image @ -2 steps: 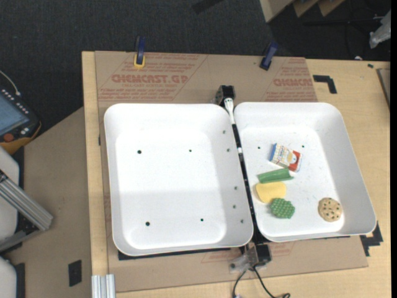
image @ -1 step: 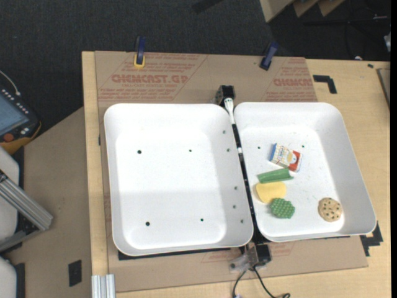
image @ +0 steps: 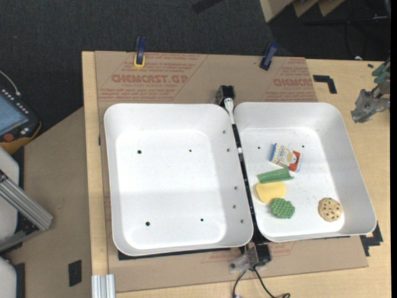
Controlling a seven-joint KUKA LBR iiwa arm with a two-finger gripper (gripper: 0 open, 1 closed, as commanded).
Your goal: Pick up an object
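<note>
The right bin [image: 347, 148] holds several small objects. A white, blue and red carton [image: 285, 156] lies near its middle. Below it are a green pod-like piece [image: 274, 176], a yellow piece [image: 271, 192] and a round green piece [image: 282, 209], close together. A brown cookie [image: 329, 209] sits alone near the front right corner. My gripper [image: 368, 106] shows at the frame's right edge, outside and beyond the right bin's far right corner, well away from all the objects. It is small and partly cut off.
The left bin [image: 124, 166] stands beside the right one, their rims meeting along a black strip [image: 238, 160]. Both rest on a brown board [image: 186, 73] held by blue clamps [image: 140, 49] at the back. Cables run at the front [image: 251, 266].
</note>
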